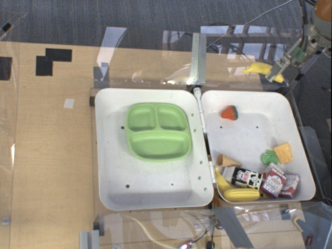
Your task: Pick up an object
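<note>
1. End effector (284, 70) high at the far right, above the back rim of the right bin (259, 98), hanging from the grey arm (317, 35); grip state impossible to tell at this angle
2. Just beside its tip, a yellow piece (258, 68) with a smaller yellow bit (277, 78); held or merely lying behind, cannot tell
3. Left bin (111, 154) on the bench (46, 139): only a green divided plate (158, 131) inside, lying flat near the middle, with two small compartments at the back and one long one at the front
4. Right bin, back half: a red-and-green toy fruit (229, 113) alone, close to the divider between the bins
5. Right bin, right side: a yellow wedge (283, 152) touching a small green item (269, 157) on its left
6. Right bin, front left: an orange-brown cone (227, 160) lying on its side, tip toward the divider
7. Just in front of the cone, a black-and-white carton (245, 178), tilted, resting against a yellow banana (237, 192) curled along the front left corner
8. Right of the carton, two red packets (275, 183) (290, 185) side by side, touching, against the front wall
9. All candidate objects for picking low in the right bin, well apart from the end effector
</note>
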`<move>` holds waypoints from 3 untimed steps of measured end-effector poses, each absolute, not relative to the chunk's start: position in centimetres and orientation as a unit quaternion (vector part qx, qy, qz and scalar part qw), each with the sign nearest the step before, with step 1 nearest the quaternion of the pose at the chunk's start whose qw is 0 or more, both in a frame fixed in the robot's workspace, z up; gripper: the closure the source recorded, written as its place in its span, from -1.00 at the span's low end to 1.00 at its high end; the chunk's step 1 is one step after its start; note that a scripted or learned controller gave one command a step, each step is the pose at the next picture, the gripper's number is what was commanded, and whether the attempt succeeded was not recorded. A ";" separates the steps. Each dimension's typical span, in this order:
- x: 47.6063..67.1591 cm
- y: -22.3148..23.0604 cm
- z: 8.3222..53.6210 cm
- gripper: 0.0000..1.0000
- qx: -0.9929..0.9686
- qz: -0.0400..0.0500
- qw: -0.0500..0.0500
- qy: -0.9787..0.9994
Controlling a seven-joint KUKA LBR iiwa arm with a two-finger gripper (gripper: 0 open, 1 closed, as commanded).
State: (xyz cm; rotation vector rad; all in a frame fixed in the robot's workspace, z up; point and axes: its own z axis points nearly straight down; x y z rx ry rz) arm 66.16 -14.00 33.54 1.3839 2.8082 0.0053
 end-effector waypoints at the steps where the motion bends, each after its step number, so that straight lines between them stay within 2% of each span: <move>1: 65.6 -16.2 32.3 1.00 0.376 0.001 0.005 0.927; 2: 65.7 -12.2 23.9 1.00 0.334 0.001 0.003 0.943; 3: 65.7 -6.8 21.6 1.00 0.402 0.002 0.003 0.916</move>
